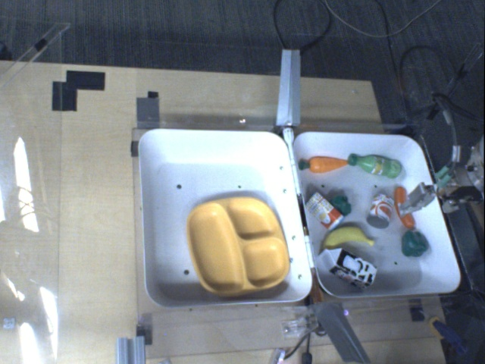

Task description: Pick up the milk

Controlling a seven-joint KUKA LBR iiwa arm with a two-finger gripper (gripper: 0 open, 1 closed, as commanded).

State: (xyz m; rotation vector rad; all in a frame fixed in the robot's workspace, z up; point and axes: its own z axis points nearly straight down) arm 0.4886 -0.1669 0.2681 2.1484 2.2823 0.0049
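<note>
I take the milk (pixel 355 268) to be the small white carton with black patches, lying on its side near the front of the right bin (pixel 436 275). A second carton, white and red (pixel 323 209), lies by the divider at that bin's left. My gripper (pixel 417 197) reaches in over the bin's right side. It hangs beside an orange piece (pixel 401 205) and a grey can (pixel 381 211), well behind and to the right of the patched carton. Nothing shows between its fingers.
The right bin also holds a carrot (pixel 327 164), a green bottle (pixel 376 164), a banana (pixel 348 237) and two dark green toys (pixel 414 243) (pixel 342 203). A yellow divided tray (pixel 237 244) lies in the left bin (pixel 163 203). Cables run behind the bench.
</note>
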